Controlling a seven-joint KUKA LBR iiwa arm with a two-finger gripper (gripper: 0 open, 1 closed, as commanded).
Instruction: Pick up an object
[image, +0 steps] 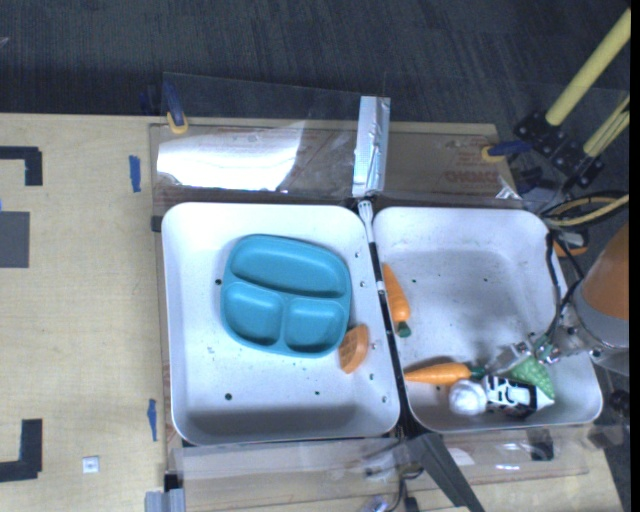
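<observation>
From the overhead camera, you see little of the arm (610, 285): its grey body and orange band are cut off at the right edge, and the gripper (532, 352) is a small tangle of metal low over the near right corner of the right bin (470, 235); you cannot tell how its fingers stand. Just beside it, on the near side, lies a cluster that is hard to make out: a green piece (538, 375), a black-and-white object (510, 397) and a pale round thing (465, 400), all close together, and whether the gripper touches any of them cannot be judged. Left of them an orange carrot (438, 374) lies across the bin floor, and a second carrot (396, 298) with a green end lies along the bin's left wall. In the left bin (190, 330) you find a blue divided plate (286, 294) with three compartments, and an orange piece (354, 349) touching its near right corner. The bins sit on a pale wooden bench (75, 320) bearing black marks and blue tape; clear sheeting (260, 150) rises behind them, dark floor lies beyond, and a yellow pole (590, 65) crosses the far right.
</observation>
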